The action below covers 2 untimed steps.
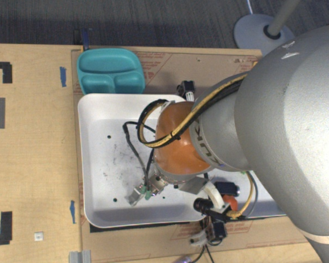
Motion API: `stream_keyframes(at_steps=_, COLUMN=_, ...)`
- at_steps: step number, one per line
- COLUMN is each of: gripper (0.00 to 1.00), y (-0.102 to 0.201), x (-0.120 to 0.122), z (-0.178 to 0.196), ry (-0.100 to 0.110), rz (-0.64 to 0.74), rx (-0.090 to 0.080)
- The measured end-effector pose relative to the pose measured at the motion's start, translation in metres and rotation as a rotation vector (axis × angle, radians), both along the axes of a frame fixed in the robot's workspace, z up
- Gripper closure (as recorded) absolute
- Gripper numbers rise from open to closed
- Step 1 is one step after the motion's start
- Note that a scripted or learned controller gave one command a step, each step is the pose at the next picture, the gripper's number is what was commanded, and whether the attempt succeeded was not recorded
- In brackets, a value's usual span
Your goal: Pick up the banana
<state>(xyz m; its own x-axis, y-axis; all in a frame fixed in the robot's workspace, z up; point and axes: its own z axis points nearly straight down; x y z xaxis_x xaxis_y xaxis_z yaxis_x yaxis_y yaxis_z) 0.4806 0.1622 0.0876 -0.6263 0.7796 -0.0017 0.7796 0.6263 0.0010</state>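
Your gripper (139, 194) is down low in the white bin (96, 141), its tip right at the bin's floor, with the near wall just in front of it. Released or clenched? You cannot tell from this angle; the tip is small and the wrist crowds it. Nothing can be made out in its grasp.

Above the gripper and to its right, the arm (279, 125) looms large, and its orange band (172, 149) sits just over the gripper. Black cables (132, 133) loop out from the band, up and slightly left of the gripper.

The banana: you cannot tell where it lies. The bin floor to the gripper's left and beyond it is scuffed grey, with a few dark dots.

Off to the gripper's right, by the bin's near edge, there's a small orange thing (232, 204), too hidden to name.

Well beyond the gripper, past the bin's far wall, a teal tray (111, 70) rests on the table (33, 152). A strip of blue tape (72, 210) marks the table left of the gripper.
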Motion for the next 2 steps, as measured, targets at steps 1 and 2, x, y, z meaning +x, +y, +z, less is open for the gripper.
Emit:
stream_keyframes(at_steps=1, gripper=0.00, y=0.054, x=0.032, z=0.001, ry=-0.006, rz=-0.169, rx=0.002)
stream_keyframes(at_steps=2, gripper=0.00, y=0.055, x=0.002, z=0.057, ry=0.001, rz=0.150, rx=0.001)
